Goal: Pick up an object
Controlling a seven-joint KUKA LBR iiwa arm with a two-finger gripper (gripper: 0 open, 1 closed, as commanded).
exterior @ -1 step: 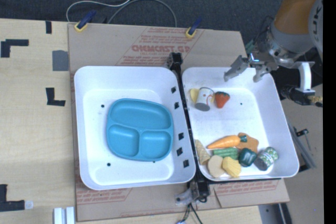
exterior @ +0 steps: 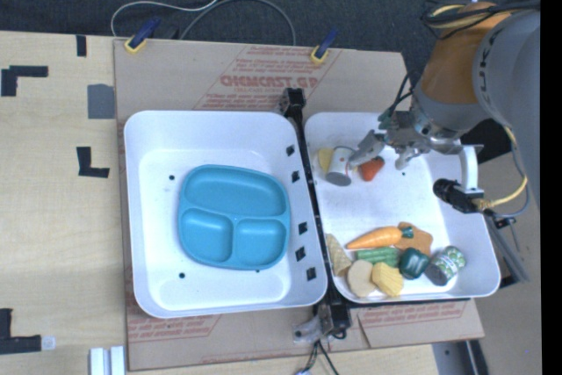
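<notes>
In the right white bin (exterior: 479, 241), the gripper (exterior: 386, 155) hangs with its fingers spread, one beside a small grey-and-yellow cylindrical toy (exterior: 335, 167) and the other past a small orange-red toy vegetable (exterior: 372, 169), which lies between them ungripped. That vegetable sits at about eleven o'clock in the bin; it looks light, hard and smooth, likely slippery, so pinch across its middle. Open floor lies toward six o'clock before the toy food pile (exterior: 391, 257); the divider wall (exterior: 303, 180) stands at nine o'clock.
</notes>
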